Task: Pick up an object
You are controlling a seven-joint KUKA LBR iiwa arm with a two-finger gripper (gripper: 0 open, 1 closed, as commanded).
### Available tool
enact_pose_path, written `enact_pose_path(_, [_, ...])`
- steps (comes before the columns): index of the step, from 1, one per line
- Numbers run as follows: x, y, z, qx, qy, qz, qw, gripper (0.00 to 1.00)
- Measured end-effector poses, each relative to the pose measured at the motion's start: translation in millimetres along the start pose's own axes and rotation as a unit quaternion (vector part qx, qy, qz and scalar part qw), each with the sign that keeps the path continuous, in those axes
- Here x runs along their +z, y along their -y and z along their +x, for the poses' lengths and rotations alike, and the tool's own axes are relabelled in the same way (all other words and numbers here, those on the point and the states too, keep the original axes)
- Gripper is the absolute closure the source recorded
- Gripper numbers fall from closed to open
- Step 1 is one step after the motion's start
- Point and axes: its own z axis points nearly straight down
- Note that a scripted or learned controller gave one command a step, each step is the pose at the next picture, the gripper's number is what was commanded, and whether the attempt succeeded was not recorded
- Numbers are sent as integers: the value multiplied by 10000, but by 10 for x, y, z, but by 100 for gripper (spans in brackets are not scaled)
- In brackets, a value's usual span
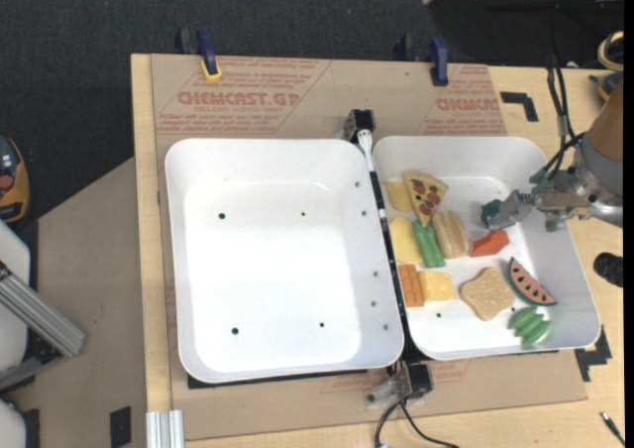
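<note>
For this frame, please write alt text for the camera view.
The end effector hangs low in the right bin, just above an orange-red toy piece, among toy foods including a pizza slice and a watermelon slice. The left bin sits alongside it.

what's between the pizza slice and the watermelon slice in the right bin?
In the camera view, a hot dog bun and an orange-red wedge lie between the pizza slice and the watermelon slice; the gripper hangs just above that stretch.

Pincer [498,210] above right bin [475,149], near orange wedge [489,242], toy food.
</note>
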Motion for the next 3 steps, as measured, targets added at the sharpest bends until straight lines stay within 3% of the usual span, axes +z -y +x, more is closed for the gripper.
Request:
enact_pose_path(1, [1091, -405, 549, -24, -13, 11, 10000, 0])
enact_pose_path(2, [947, -390, 516, 1, 3, -5, 10000, 100])
enact_pose_path(3, [-8, -1338, 1051, -33, 9, -65, 10000, 100])
